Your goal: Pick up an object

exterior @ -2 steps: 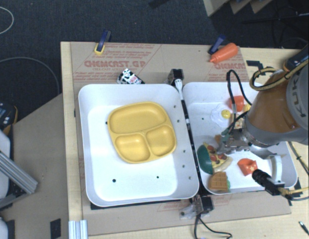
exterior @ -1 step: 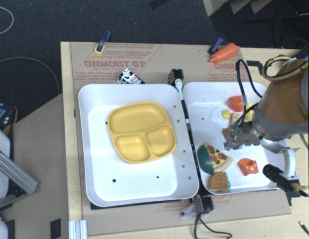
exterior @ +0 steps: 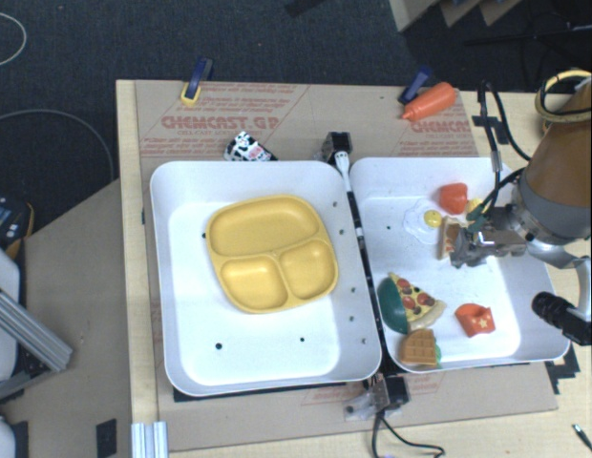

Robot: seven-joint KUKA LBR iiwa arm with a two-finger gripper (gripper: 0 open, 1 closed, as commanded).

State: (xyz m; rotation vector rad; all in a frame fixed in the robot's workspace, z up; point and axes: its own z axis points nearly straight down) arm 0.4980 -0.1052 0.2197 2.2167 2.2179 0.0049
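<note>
Claw: the arm's two-finger claw [exterior: 458,246] reaches in from the right over the right bin, low above its floor; whether it is apart or together cannot be told from this slant.
Arm: grey with an orange band [exterior: 567,165] above the wrist, at the right edge.
Right bin: shallow white bin [exterior: 525,351] holding the small toys.
Nearest things: a small orange-red rounded toy [exterior: 453,197] lies just above the claw, and a little yellow piece on a clear disc [exterior: 430,219] lies just to its upper left; neither can be seen clamped.
Lower things: a red block-shaped toy [exterior: 475,320] sits below the claw, apart from it; a toy pizza slice with green edge [exterior: 409,302] lies near the bin's left wall; a brown waffle-like toy [exterior: 419,349] sits just under the pizza slice.
Left bin: shallow white bin [exterior: 181,284] bearing a yellow plastic three-compartment plate [exterior: 271,252].
Desk: cardboard-covered desk [exterior: 229,113]; an orange toy carrot [exterior: 430,101] rests beyond the right bin, a black-and-white spotted toy [exterior: 246,148] beyond the left bin.
</note>
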